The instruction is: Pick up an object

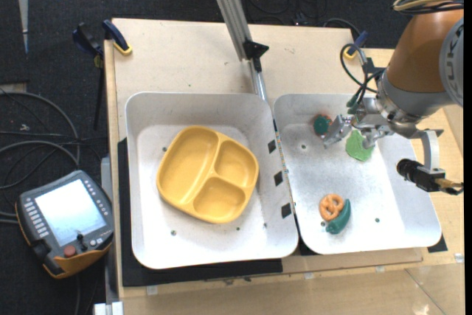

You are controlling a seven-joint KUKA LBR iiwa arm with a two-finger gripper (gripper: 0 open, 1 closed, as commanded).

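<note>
Reaching in from the right, the grey-and-orange arm [428,48] hangs over the right bin [398,221], w/ the gripper [359,130] low above the bin's upper middle. Fingers state: cannot tell, since the metal parts blur together at this angle. A green object [360,147] lies directly under/next to the gripper; whether they touch is unclear. A small teal-and-orange item [321,125] sits just left of the gripper. Nearer the bin's front, an orange pretzel-shaped piece [332,204] rests against a teal piece [341,220]. Left bin [147,158]: yellow three-compartment plate [208,173], approx. centred. Both bins sit on the table [184,48]. A handheld pendant w/ screen [65,221] lies off the table's left edge. No legible writing or brand marks.
</note>
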